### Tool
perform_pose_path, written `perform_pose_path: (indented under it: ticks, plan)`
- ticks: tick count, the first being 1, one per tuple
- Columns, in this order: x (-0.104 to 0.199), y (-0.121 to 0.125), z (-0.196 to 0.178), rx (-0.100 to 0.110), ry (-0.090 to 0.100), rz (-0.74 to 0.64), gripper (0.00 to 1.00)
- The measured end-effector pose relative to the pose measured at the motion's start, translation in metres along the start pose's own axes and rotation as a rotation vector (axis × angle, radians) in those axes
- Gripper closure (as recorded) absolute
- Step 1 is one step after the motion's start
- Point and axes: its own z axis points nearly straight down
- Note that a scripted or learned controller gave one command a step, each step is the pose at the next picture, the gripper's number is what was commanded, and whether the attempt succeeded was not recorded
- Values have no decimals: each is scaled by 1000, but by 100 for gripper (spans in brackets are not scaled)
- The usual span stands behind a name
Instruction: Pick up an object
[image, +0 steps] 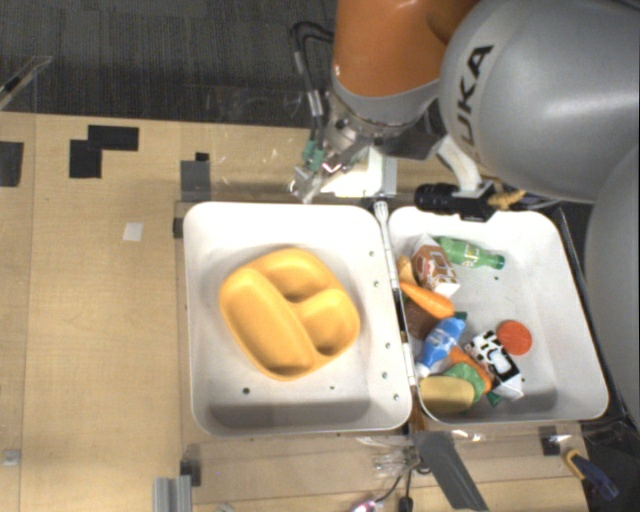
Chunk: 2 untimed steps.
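Arm (520, 90): we see the grey body with its orange band filling the upper right, reaching in toward 12 o'clock of the left bin.
Gripper (318, 172): it hangs just past the far rim of the left bin, at about 12 o'clock of that bin; we cannot tell how its fingers stand, and we see nothing caught in it.
Left bin (215, 400): shallow and white, left of centre.
Yellow divided dish (288, 311): it lies in the middle of the left bin, well apart from the gripper, at 6 o'clock from it.
Right bin (570, 330): white, touching the left bin along a shared middle rim.
Green bottle (470, 254): on its side at about 11 o'clock in the right bin.
Carrot (425, 297): orange, slanted, just below the bottle, near the middle rim.
Blue bottle (440, 340): at 8 o'clock in the right bin, below the carrot.
Orange disc (514, 336): near the bin's centre, at 3 o'clock from the blue bottle.
Black-and-white object (495, 360): touching the disc at its 7 o'clock.
Yellow object (447, 392): against the near wall, at 7 o'clock in the right bin.
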Motion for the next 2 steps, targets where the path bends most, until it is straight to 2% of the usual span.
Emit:
perform_pose_path:
  ticks: [1,2]
  plan:
    - [13,7,10,1,1,-73,100]
    - [13,7,10,1,0,-73,0]
